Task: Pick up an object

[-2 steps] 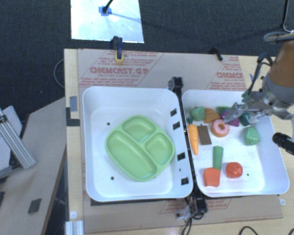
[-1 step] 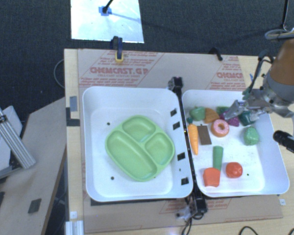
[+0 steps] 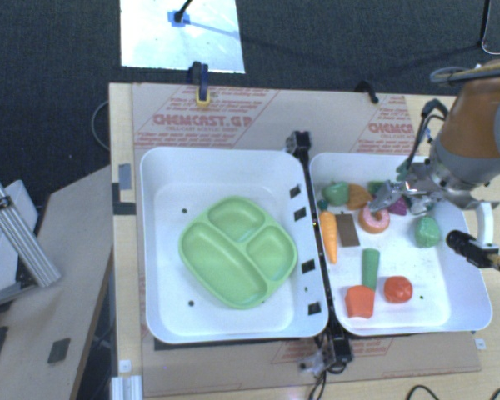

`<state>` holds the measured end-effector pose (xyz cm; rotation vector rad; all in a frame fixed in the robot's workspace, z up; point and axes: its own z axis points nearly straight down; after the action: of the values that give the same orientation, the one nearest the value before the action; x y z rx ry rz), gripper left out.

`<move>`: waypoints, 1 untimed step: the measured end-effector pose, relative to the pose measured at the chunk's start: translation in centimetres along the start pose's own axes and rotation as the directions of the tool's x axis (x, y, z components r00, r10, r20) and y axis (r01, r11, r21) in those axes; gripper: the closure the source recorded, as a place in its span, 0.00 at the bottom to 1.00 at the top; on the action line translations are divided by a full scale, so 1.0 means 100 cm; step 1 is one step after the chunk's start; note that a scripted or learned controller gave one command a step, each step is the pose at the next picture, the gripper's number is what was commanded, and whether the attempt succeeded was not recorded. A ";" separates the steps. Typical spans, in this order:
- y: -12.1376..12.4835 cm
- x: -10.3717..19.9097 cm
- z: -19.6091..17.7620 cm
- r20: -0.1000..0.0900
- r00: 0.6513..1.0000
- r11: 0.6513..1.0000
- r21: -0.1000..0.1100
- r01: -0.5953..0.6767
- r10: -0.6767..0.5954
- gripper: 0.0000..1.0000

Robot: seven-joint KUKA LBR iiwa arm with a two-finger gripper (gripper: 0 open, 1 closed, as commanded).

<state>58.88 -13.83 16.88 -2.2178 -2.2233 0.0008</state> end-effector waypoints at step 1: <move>0.000 -0.007 0.057 0.000 1.000 1.000 -0.002 -0.001 0.001 0.00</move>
<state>58.84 -14.55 11.14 -2.2201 -2.2232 -0.0006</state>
